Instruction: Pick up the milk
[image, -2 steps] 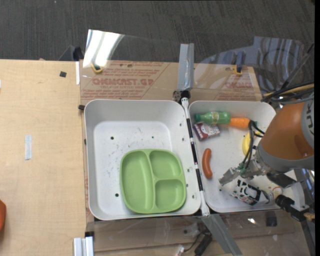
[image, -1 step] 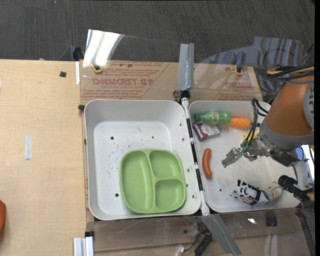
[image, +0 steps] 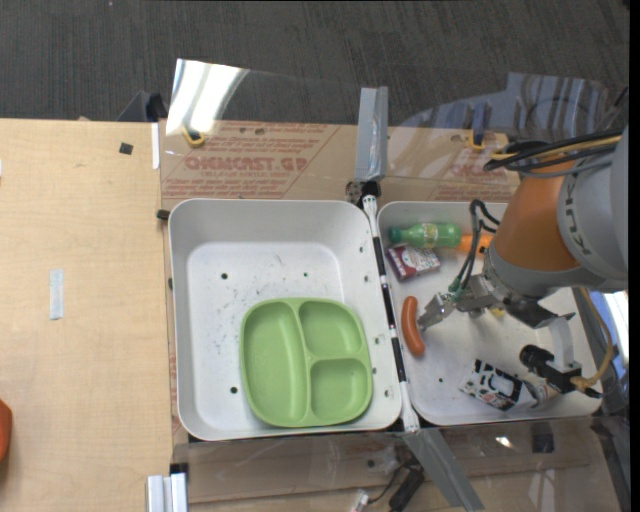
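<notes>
The pale wooden bench (image: 80, 300) carries two shallow white bins, with dark carpet beyond. In the right bin (image: 440, 395), the black-and-white milk carton (image: 492, 384) lies flat at the near side. Just farther and to its left, the claw (image: 436, 313) hangs apart from it, fingers slightly spread, holding nothing, beside a red sausage (image: 412, 327). The left bin (image: 195, 300) holds a green divided plastic tray (image: 305, 361).
</notes>
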